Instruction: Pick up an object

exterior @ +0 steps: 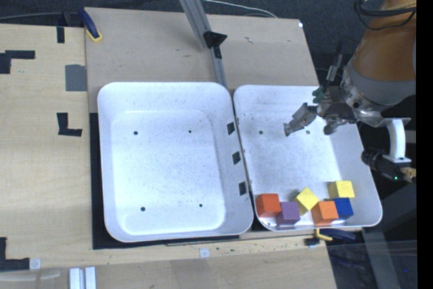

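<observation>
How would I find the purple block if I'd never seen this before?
Look at the right-hand shallow white bin, then down to the cluster of small coloured cubes along its near edge. The small purple cube sits between an orange cube and a tilted yellow cube; it is the cluster's one purple piece.

Lighting's pretty even and soft here, looks like it comes from overhead, no hard shadows anywhere. The two white bins (169, 159) left of and under the gripper (312, 120) are the brightest things, slightly washed out but not blown. There's just a faint dim patch on the bin floor right below the gripper. The dark floor behind it goes murky and grainy. Overall the picture's low-res and a bit soft; the gripper is smeary, and the small blocks (308, 203) in front of it have fuzzy edges.
</observation>
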`<state>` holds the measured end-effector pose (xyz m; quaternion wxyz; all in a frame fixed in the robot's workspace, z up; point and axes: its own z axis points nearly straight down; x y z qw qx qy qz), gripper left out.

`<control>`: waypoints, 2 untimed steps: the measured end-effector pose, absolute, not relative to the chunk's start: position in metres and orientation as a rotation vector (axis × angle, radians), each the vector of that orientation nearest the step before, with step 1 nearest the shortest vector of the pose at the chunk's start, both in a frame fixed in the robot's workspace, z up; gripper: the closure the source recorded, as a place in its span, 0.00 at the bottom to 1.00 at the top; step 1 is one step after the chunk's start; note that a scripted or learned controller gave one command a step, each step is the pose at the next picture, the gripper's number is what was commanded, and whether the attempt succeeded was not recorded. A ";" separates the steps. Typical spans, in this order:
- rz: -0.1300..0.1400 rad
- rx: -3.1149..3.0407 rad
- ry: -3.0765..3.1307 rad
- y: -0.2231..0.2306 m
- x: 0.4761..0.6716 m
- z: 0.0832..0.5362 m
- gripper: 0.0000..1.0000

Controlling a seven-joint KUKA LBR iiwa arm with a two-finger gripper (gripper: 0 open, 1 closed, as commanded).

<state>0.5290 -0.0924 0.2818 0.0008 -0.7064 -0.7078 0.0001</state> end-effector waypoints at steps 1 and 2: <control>0.010 -2.219 -2.215 -0.141 0.537 0.118 0.00; -0.002 -2.213 -2.229 -0.092 0.591 0.090 0.00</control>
